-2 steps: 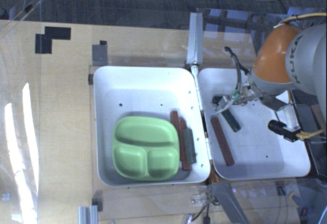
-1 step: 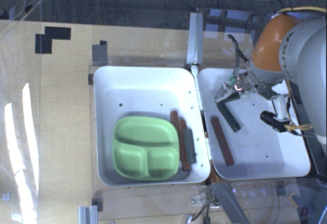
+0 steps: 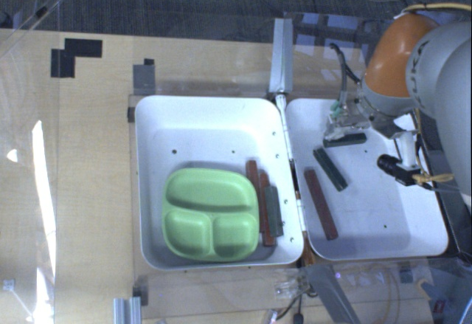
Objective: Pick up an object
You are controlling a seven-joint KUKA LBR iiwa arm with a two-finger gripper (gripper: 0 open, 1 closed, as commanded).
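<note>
Fingers [image 3: 344, 125] low in right bin [image 3: 413, 241], state unclear, touching flat dark grey bar [image 3: 344, 139]; brown strip [image 3: 321, 204] nearby.

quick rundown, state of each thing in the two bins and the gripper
green divided tray: upright, flat in left bin
brown sticks: lying beside the tray's right edge
grey bar: lying along the sticks
dark grey bar: lying loose in right bin
brown stick: lying loose in right bin
gripper: low over right bin's upper part
</note>
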